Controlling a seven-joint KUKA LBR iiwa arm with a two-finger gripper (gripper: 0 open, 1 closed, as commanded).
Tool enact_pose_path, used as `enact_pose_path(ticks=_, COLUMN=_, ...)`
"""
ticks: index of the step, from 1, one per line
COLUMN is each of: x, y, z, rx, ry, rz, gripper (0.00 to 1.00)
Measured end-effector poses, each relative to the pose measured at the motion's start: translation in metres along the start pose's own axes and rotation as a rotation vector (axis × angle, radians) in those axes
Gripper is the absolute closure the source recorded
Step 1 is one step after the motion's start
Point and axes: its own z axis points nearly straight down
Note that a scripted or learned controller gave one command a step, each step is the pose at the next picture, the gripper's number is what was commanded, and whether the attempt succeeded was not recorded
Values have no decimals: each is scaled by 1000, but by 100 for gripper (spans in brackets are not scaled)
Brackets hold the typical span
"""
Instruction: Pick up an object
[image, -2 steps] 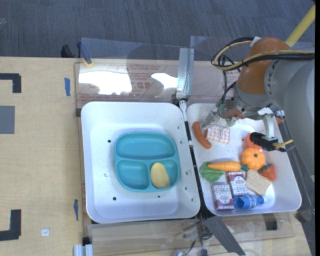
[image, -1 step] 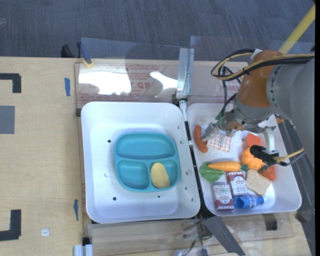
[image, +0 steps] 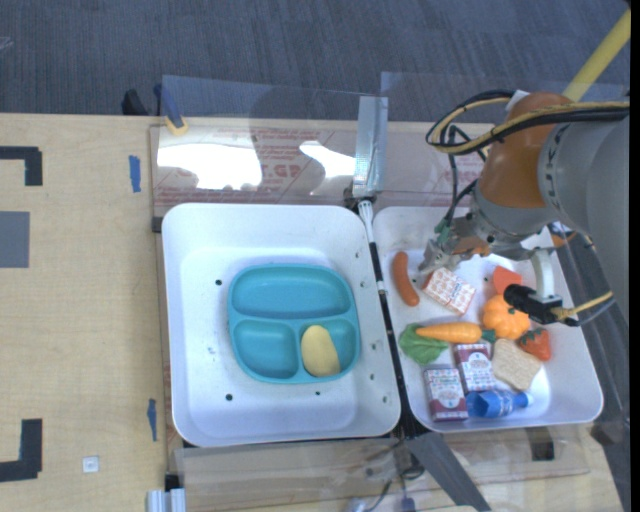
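Observation:
My gripper (image: 440, 255) hangs low over the back of the right bin (image: 575, 400), beneath the grey arm and its orange band. Its tips are just above a red-and-white packet (image: 450, 291), with a red sausage (image: 404, 278) to their left. Further in the bin lie a carrot with green leaves (image: 447, 332), an orange fruit (image: 503, 316), two small red cartons (image: 457, 378), a cracker-like piece (image: 515, 366) and a blue bottle (image: 497, 403). I see nothing between the fingers.
The left bin (image: 190, 330) holds a teal divided tray (image: 285, 300) with a yellow potato-like object (image: 320, 350) in its lower right compartment. A clear divider wall (image: 371, 150) stands behind the bins. Cables loop above the wrist.

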Motion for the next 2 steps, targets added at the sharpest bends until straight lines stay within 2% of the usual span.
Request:
enact_pose_path(ticks=1, x=0, y=0, z=1, rx=1, ry=0, rz=0, gripper=0)
enact_pose_path(ticks=2, x=41, y=5, z=-90, rx=-1, ry=1, rz=-202, gripper=0)
